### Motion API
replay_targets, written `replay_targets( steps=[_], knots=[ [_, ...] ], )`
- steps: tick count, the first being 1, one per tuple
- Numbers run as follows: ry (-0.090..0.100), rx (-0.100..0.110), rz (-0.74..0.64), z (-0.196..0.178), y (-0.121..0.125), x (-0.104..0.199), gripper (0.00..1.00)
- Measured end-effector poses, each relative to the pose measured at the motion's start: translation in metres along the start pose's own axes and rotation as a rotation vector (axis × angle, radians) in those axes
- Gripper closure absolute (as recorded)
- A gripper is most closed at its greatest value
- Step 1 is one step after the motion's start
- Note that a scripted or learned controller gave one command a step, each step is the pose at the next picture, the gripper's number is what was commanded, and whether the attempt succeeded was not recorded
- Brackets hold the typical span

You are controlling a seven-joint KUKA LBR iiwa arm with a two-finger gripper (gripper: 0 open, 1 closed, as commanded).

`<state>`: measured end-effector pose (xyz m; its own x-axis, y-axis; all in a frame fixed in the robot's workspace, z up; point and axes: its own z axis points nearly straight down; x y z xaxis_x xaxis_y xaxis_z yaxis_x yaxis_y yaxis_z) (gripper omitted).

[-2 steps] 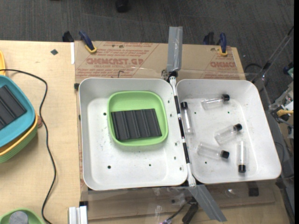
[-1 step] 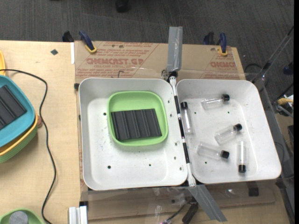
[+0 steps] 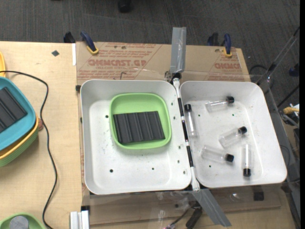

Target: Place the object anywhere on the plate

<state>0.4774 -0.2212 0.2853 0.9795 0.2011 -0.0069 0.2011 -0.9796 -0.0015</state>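
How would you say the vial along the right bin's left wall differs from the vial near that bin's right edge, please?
The left-wall vial has its black cap at the far end; the right-edge vial has its cap at the near end. The left-wall vial looks longer and touches the wall; the other lies apart. Both are clear and lie flat.

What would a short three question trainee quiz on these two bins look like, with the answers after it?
1. True or false: the green plate sits in the right bin.
2. How many clear vials with black caps lie in the right bin?
A. three
B. five
C. eight
3. What lies on the plate?

Key:
1. False; it is in the left bin.
2. B.
3. A dark ribbed insert.
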Motion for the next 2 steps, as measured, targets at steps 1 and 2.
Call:
replay_targets(
  steps=[1, 2],
  knots=[
    [0.0, 0.001, 0.003, 0.029, 0.001, 0.0, 0.0],
    [0.002, 0.0, -0.001, 0.018, 0.001, 0.0, 0.0]
  ],
)
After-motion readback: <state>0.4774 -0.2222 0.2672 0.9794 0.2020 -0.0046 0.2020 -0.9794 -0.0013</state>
